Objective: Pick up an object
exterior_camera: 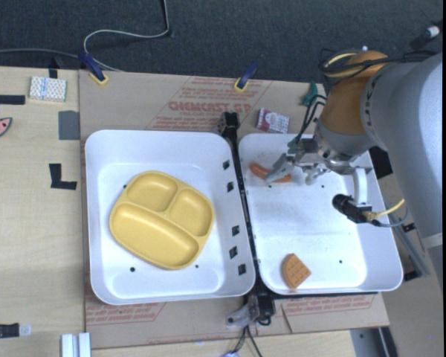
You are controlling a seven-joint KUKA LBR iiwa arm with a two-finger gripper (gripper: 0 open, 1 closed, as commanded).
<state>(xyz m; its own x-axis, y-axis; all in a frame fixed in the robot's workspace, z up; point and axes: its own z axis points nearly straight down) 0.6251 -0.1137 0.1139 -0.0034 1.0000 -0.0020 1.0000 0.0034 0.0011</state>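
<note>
In the camera view the right bin holds an orange, carrot-like piece near its far left corner and a tan cracker-like piece near its front edge. My gripper hangs over the far part of that bin, right next to the orange piece on its right side. The orange piece lies partly under the fingertips. The grey arm with its orange band reaches in from the right.
The left bin holds a yellow sectioned plate. A black divider with clips runs between the bins. A small packet lies on the cardboard behind the right bin. Cables run along the bench's far edge.
</note>
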